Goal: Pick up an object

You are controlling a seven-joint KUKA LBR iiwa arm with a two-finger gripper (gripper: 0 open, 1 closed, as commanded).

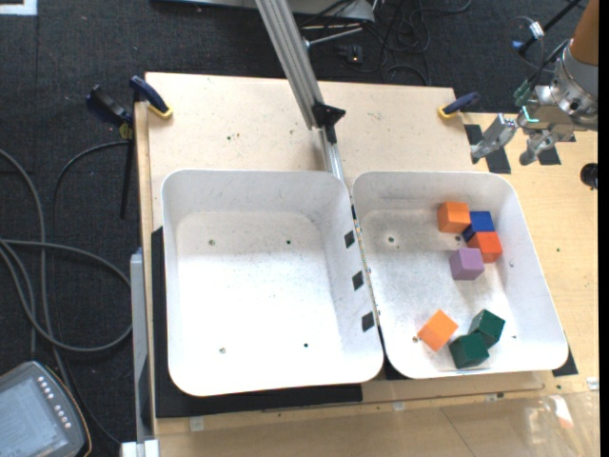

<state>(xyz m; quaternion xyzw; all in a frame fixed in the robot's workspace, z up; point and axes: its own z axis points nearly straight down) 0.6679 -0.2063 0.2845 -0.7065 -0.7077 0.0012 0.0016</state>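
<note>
The right bin point(533, 284) holds several blocks. Near its far wall an orange block point(454, 216), a blue block point(481, 222) and a second orange-red block point(489, 246) cluster together, with a purple block point(466, 263) just in front of them. Toward the near wall lie a flat orange block point(438, 330) and two dark green blocks point(488, 326) point(469, 350). My gripper point(520, 141) hangs high over the bench beyond the right bin's far right corner, fingers spread open with nothing between them.
The left bin point(190, 255) stands beside the right one. A slanted metal pole point(285, 46) runs down to the bins' shared wall. Blue-and-yellow clamps point(147, 95) point(459, 106) sit at the bench's far corners. Cables lie on the floor at left.
</note>
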